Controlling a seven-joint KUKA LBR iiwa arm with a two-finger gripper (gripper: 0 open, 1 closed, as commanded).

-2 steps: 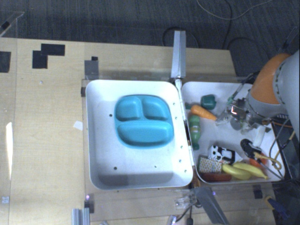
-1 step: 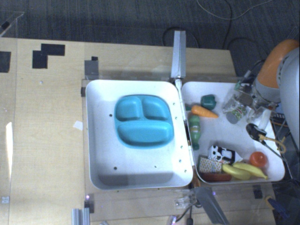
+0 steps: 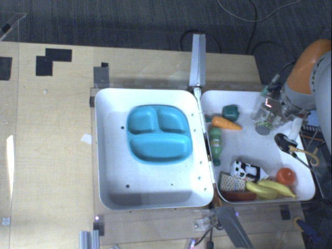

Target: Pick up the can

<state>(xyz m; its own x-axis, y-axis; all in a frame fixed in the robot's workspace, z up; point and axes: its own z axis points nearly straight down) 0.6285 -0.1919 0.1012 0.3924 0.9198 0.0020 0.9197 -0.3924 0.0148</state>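
The can (image 3: 262,126), a greyish shape near the right bin's (image 3: 241,96) far wall, sits right under the gripper (image 3: 266,115), whose hold on it I cannot tell.

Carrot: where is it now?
Camera view: the carrot lies in the right bin near its left wall, between the dark green toy and the green bottle.

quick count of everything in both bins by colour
blue: 1 (divided plate)
green: 2 (bottle, small green toy)
orange: 1 (carrot)
yellow: 1 (banana bunch)
red: 2 (tomato, dark red piece)
black-and-white: 1 (patched toy)
speckled tan: 1 (block)
silvery: 1 (can)
total: 10
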